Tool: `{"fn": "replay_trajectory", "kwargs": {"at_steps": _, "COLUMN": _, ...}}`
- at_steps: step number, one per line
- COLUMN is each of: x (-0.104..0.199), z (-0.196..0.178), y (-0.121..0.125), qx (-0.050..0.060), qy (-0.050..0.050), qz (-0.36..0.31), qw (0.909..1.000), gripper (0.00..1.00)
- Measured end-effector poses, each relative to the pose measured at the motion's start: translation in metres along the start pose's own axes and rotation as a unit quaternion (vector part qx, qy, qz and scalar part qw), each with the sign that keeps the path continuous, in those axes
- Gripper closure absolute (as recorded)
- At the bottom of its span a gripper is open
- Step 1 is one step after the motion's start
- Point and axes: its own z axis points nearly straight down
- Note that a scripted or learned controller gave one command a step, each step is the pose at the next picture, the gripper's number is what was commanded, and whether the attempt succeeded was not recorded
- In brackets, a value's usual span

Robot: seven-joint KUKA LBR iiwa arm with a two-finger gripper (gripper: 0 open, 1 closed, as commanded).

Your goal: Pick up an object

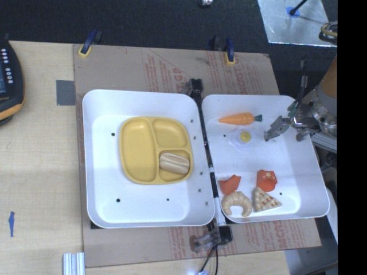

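My gripper hangs over the right edge of the right bin, reaching in from the right. Its two dark fingers stand apart, open, with nothing between them. A toy carrot lies at the bin's back, left of the gripper. A small yellow piece sits just below the carrot. Along the bin's front lie a croissant, a pizza-like wedge, a red tomato-like piece and a red slice.
The left bin holds a yellow divided plate with a tan bread roll in its lower right compartment. A black clip joins the bins at the back. A controller lies at the far left.
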Motion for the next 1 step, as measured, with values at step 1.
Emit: {"fn": "replay_trajectory", "kwargs": {"at_steps": 1, "x": 0.0043, "z": 0.0884, "y": -0.0564, "qx": 0.003, "qy": 0.001, "qz": 0.0, "qw": 1.0, "gripper": 0.0}}
